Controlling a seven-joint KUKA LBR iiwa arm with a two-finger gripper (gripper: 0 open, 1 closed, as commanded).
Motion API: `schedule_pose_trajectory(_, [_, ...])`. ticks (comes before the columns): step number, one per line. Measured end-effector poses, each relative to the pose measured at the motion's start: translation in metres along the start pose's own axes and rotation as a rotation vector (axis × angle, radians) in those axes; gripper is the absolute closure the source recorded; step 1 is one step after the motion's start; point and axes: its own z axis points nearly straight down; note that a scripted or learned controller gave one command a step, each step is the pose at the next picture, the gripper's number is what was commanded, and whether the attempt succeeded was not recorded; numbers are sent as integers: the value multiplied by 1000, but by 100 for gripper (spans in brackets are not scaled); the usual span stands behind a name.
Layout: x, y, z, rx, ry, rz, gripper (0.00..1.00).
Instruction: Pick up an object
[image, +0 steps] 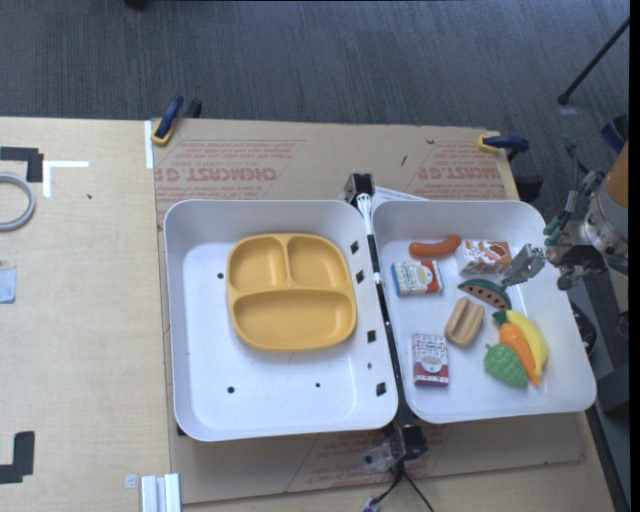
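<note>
A: How much room is there along the edges?

B: The right bin (572, 330) is crowded toward its right wall. A banana (533, 340), a carrot (517, 345) and a green leafy toy (505, 366) lie bunched together near that wall. The bin's lower left corner and the strip along its bottom rim are bare apart from a small red-and-white carton (430, 359). The left bin (190, 330) holds a yellow divided plate (291, 291), with open white floor below it and to its left.

A: Where is the gripper?

B: The gripper (524, 264) comes in over the right bin's right rim, high in the bin. Whether its fingers are spread or closed, I cannot tell; they read as a grey blur.

A: What lies nearest it?

B: A printed snack packet (483, 256) just to its left, touching or overlapping it in this view, and a watermelon slice (486, 293) just below. A sausage (434, 246) and a small box (416, 278) sit farther left, a bread roll (463, 322) lower down.
</note>
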Motion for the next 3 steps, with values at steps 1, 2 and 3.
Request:
schedule_pose_trajectory(1, [11, -21, 123, 0, 1, -339, 0])
schedule_pose_trajectory(2, [4, -33, 164, 0, 1, -522, 0])
schedule_pose_trajectory(3, [3, -32, 154, -3, 0, -519, 100])
